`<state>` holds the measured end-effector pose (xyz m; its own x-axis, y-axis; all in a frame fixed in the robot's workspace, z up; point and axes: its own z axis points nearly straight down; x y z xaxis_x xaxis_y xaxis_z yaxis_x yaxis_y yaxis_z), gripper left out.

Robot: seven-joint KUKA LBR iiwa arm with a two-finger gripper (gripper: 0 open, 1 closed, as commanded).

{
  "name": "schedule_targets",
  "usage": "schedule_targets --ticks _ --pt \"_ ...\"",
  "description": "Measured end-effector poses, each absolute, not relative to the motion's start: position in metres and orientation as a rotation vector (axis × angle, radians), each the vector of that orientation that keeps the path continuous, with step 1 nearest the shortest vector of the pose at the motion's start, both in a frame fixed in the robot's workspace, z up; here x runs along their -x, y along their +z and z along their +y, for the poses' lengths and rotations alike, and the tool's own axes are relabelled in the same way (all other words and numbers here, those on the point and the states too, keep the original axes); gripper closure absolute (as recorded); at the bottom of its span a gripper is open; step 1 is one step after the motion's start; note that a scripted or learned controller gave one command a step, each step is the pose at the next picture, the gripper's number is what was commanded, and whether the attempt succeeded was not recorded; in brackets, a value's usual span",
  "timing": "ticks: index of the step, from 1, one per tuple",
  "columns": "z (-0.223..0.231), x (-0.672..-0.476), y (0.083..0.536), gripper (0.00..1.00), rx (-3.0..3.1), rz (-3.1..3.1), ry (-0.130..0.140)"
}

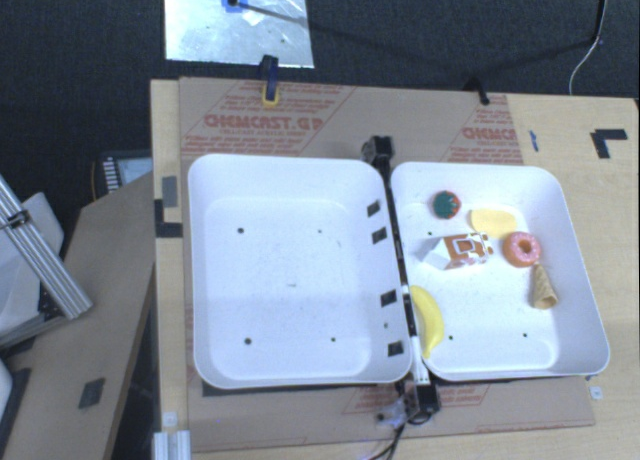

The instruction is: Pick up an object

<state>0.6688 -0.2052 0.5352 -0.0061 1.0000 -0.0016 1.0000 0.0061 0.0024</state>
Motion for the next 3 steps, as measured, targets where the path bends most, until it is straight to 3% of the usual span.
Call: schedule_targets --ticks 3 --pt "-0.2052 -0.6688 0.5352 1.0 -2.213 2.226 0.001"
